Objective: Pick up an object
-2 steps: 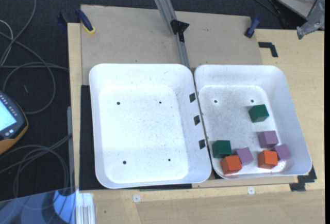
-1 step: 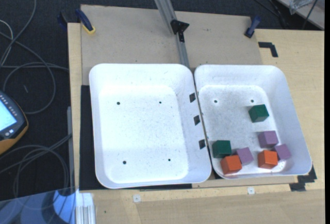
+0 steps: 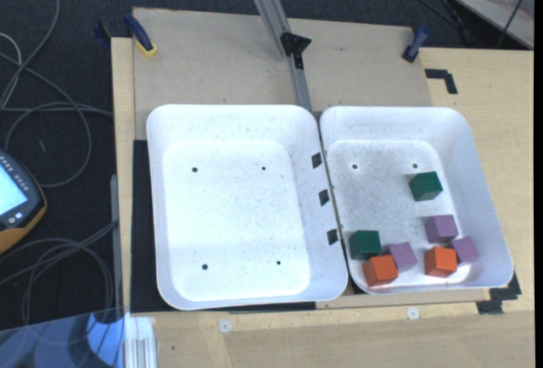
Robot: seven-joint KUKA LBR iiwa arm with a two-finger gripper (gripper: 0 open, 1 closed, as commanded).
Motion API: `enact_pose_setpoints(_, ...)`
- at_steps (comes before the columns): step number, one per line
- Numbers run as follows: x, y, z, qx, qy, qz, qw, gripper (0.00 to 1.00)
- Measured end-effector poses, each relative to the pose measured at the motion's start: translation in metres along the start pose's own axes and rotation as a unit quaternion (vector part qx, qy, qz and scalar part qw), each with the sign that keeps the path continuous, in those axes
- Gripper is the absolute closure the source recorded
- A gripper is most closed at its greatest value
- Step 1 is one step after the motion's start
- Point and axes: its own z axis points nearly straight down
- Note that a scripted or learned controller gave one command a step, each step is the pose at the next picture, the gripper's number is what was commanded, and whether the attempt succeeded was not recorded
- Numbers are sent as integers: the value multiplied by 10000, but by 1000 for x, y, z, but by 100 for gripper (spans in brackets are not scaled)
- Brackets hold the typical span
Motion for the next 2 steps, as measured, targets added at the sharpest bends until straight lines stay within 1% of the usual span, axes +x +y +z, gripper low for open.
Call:
enact_pose_setpoints(1,74,16,140,60,23,-16,10000,0)
enact_pose_setpoints(2,128,15,132,18,20,-26,10000,0)
